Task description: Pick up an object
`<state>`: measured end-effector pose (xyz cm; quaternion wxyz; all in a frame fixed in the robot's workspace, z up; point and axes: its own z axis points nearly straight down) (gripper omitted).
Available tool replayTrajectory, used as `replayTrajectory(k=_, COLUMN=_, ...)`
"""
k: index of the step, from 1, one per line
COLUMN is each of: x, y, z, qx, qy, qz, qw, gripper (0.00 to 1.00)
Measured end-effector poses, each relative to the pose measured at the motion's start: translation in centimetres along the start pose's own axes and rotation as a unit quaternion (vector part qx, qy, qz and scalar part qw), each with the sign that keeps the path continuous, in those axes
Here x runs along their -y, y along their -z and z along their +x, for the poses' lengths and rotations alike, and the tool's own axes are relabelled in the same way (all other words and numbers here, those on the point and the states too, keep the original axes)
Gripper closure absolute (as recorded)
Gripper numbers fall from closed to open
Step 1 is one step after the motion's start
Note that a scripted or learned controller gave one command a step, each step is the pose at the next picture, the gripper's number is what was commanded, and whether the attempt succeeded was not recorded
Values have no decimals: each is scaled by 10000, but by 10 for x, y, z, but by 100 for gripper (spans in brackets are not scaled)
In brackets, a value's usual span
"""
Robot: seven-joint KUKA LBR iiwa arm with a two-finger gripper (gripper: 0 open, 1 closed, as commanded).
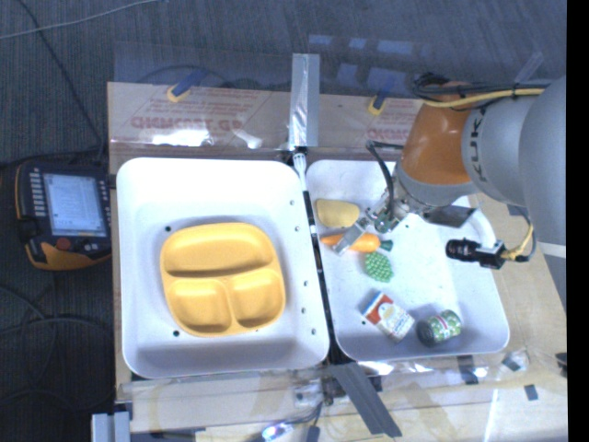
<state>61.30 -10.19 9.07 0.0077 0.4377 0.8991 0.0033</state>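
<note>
Reaching down into the far-left part of the right bin [479, 334], the gripper [380, 219] hangs right over a small orange piece, probably a toy carrot [360, 242], with its tips just beside or touching it. How wide the end effector stands cannot be told from this slanted overhead view; the wrist hides the tips, and nothing can be seen clamped in it.

That carrot lies close to the bin's left wall, just near of a pale yellow rounded piece [337, 213] that may be a toy potato or bread. It looks like hollow moulded plastic: light, stiff, smooth and likely slippery, and its taper would tend to squirt it out of a pinch. A hold across its thicker middle, square to its long axis, seems best, though the wall and the yellow piece leave little room on that side.

Other candidates sit more freely. A green knobbly piece [377, 265] lies just near of the carrot; its bumpy skin should grip well. Nearer still, a red-and-white carton [387, 316] lies flat, light and crushable, best taken across its narrow sides. Beside it on the right, a green can [440, 327] lies on its side, rigid but liable to roll.

The left bin [138, 339] holds a yellow divided tray [223, 277].
</note>
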Motion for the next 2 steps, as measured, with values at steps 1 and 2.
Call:
replayTrajectory(k=1, x=0, y=7, z=1, qx=-40, qy=1, qz=16, qw=10000, gripper=100)
replayTrajectory(k=2, x=-56, y=109, z=3, qx=-59, qy=-558, qz=89, qw=9984, gripper=100)
